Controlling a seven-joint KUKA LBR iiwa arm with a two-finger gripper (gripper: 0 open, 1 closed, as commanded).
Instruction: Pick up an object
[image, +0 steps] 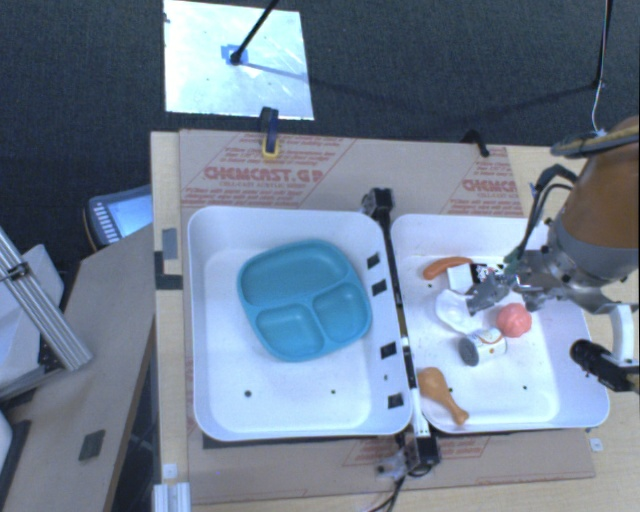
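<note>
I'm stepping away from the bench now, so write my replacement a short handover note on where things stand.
Gripper: low over the right white bin, above the white crumpled item; no object seen in its grasp.
Right bin also holds an orange sausage-shaped toy, pink ball, small grey-and-white cup and tan drumstick toy.
Left white bin holds the blue divided plastic tray.
Done: nothing lifted. Left: pick one object.

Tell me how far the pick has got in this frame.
Done: the arm has reached over the right bin and the gripper sits low among the items. In hand: nothing visibly lifted; whether it grips anything is unclear. Left: the orange sausage, pink ball, white piece, small cup and chicken drumstick all lie in the bin.
</note>
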